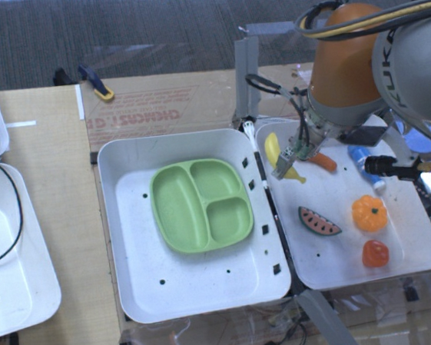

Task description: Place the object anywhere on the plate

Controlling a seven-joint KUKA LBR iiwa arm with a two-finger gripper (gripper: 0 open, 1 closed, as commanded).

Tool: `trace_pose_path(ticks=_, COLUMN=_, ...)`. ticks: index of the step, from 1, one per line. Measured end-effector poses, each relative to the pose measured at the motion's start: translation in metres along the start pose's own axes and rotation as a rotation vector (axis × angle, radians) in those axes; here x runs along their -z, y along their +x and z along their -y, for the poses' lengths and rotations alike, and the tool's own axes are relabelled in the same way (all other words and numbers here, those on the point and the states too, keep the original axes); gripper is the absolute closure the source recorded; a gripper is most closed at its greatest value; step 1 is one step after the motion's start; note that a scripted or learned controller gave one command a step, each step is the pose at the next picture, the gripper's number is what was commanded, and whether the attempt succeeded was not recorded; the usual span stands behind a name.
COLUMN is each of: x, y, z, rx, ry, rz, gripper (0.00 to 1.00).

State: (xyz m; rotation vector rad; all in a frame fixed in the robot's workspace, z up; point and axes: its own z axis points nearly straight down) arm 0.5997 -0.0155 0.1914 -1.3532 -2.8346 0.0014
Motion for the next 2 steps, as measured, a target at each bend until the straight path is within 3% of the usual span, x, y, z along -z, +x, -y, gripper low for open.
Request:
trace_pose_path(ticks=1, x=-0.0001, y=0.053, z=-0.0154, rx=-0.013, ry=0.0, rz=0.0, gripper=1.0)
trace_pose_path(ticks=2, x=0.0, y=0.0526, z=-0.0151, rx=-0.014, ry=0.0, rz=0.0, gripper=0.0)
